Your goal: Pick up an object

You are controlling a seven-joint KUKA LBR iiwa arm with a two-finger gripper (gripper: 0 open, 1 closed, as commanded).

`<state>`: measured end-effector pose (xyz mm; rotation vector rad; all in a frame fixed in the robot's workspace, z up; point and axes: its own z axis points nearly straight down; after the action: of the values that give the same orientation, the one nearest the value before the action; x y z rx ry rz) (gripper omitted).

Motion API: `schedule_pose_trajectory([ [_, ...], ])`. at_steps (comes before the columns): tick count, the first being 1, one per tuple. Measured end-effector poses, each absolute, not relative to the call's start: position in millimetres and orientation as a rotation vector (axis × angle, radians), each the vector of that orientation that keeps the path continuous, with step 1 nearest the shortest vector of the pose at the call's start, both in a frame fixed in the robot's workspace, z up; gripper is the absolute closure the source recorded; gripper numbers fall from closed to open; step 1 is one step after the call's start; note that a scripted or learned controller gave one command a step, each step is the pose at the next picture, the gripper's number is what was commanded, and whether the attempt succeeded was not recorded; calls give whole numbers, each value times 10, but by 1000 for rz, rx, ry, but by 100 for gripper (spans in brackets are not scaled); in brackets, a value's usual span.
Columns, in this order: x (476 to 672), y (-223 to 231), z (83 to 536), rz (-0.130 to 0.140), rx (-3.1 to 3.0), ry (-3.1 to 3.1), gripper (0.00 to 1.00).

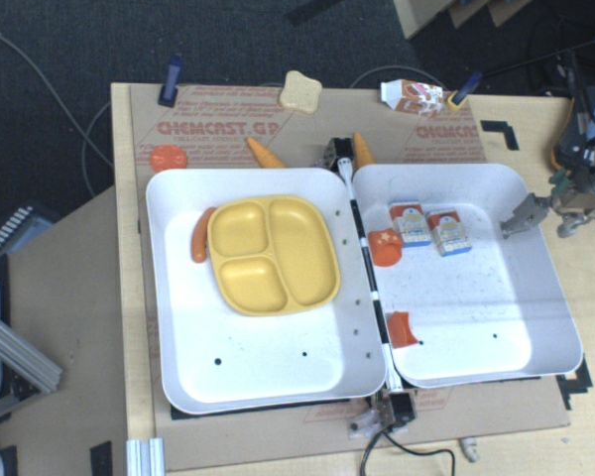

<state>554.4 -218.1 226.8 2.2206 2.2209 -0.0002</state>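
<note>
The gripper (545,216) hangs at the far right rim of the right bin (535,350), its two grey fingers spread apart with nothing between them. Nothing is lifted yet, so the step in hand looks like choosing and approaching a target. The nearest candidates are two small cartons (429,228) lying flat side by side in the far part of that bin, left of the gripper. Each carton's long axis runs roughly far to near, tilted slightly. A good grasp would likely come straight down over the right-hand carton, fingers closing across its short width; the pair nearly touch, so a finger may catch the neighbour. An orange cup (385,249) sits just left of them, and a small red piece (401,329) lies nearer
</note>
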Motion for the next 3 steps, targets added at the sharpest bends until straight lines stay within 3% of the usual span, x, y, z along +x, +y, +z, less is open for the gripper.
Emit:
schedule_pose_trajectory([
  [1, 5741, -1590, 1826, 0, 2221, 2226, 0],
  [2, 6100, -1099, 1004, 5, 2217, 2217, 0],
  [3, 6647, -1391, 916, 11, 2211, 2216, 0],
])
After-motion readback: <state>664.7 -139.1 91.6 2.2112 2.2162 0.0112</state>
